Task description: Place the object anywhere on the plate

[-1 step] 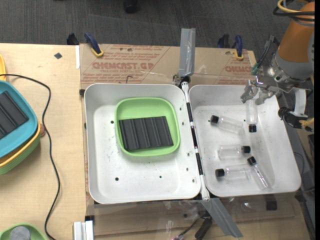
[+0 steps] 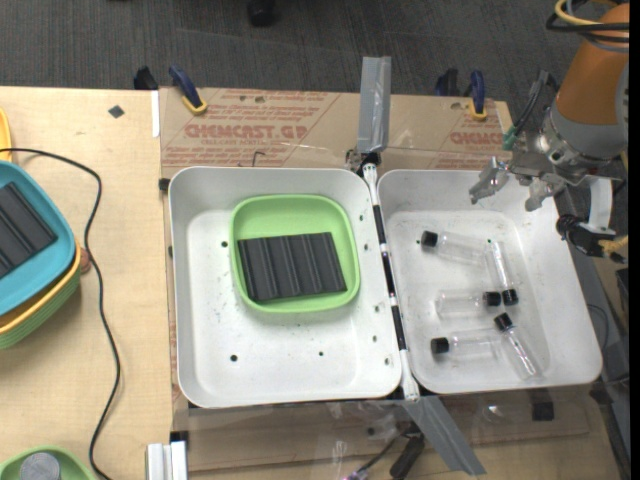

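Arm waiting above the right bin, tubes lying loose, plate sitting in the left bin.

The claw (image 2: pixel 512 180) is hanging over the back edge of the right bin (image 2: pixel 570 368), its fingers spread wide and gripping nothing. Several clear tubes (image 2: pixel 478 299) with black caps are lying scattered on that bin's floor. The green plate (image 2: pixel 296 214) is resting in the left bin (image 2: pixel 200 348), carrying a dark ribbed block (image 2: pixel 291 266).

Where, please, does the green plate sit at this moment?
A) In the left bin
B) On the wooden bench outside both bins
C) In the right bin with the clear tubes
A: the green plate rests inside the left bin, while the clear tubes lie in the right bin.
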Controlling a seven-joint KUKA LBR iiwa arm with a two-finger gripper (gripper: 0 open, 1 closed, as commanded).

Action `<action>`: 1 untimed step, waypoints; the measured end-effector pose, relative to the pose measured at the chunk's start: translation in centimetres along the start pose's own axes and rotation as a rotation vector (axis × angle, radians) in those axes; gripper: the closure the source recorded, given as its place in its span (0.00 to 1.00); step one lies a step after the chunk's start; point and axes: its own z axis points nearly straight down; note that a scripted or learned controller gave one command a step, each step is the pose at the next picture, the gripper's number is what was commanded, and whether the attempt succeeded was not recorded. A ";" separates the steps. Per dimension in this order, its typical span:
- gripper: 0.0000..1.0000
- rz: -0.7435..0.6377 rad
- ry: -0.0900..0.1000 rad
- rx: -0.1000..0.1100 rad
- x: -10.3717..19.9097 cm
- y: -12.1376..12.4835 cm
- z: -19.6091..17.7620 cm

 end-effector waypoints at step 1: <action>0.00 0.230 0.000 0.000 -1.3 -1.2 -3.9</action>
